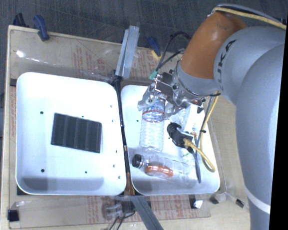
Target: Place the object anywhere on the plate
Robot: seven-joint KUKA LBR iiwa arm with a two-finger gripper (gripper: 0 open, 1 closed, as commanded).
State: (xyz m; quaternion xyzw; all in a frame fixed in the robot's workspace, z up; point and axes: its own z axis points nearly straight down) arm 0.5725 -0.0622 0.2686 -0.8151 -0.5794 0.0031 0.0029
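Note:
A dark grey ribbed rectangular plate (77,132) lies flat in the middle of the left bin (30,97). In the right bin (208,185), a clear plastic water bottle (153,125) lies lengthwise with its top end toward the back. My gripper (161,94) hangs low over that top end, touching or nearly touching the bottle. The wrist hardware hides the contact. A second clear bottle (158,167) with a black cap and an orange-brown patch inside lies crosswise near the bin's front wall.
The grey arm with its orange band (211,37) covers the right bin's back right part. A black fitting (175,132) and a yellow cable (204,157) hang beside the bottles. A raised divider (123,135) separates the two bins.

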